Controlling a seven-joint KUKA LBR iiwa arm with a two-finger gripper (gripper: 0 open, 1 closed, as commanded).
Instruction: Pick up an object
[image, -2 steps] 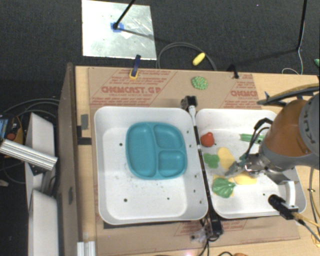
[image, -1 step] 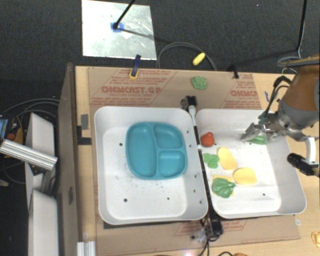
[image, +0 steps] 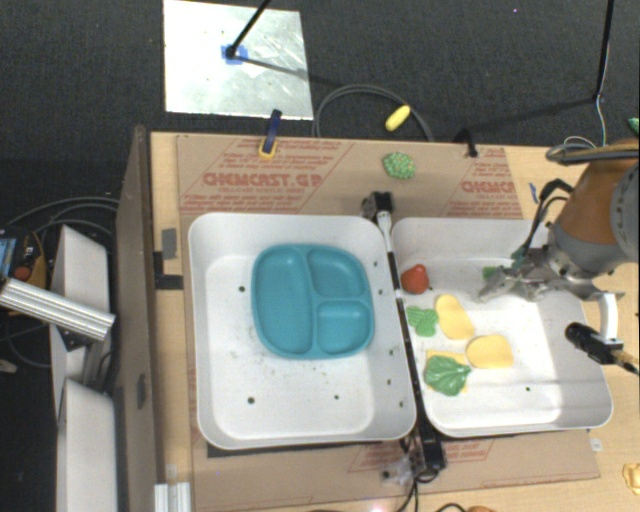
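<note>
From the overhead camera, you have the gripper (image: 505, 283) reaching in from the right over the right-hand bin (image: 580, 400), with its metal tip low near the bin's upper middle; whether the jaws are wide or narrow you cannot tell here, since they blur into the white floor, and nothing can be seen held between them. What the coming move turns on is direction: the loose pieces all lie to the left of and below the tip. The nearest is the yellow oblong piece (image: 454, 317), just beside the tip's lower left, its long axis running from upper left to lower right (so a grip across its short width looks the likeliest to seat). The round yellow piece (image: 489, 351) lies just below it, the small red piece (image: 414, 278) sits further left near the dividing wall, and two green leafy pieces (image: 423, 321) (image: 446, 374) lie along that same left side. A small green scrap (image: 491, 271) shows right at the tip, too small to identify. The left-hand bin (image: 225, 400) holds a blue divided plate (image: 312, 301), well apart from the arm. For writing, the cardboard sheet (image: 330, 165) on the bench behind the bins reads "CHEMCAST GP" in red, twice over (the second print is partly cut off by the bins).
</note>
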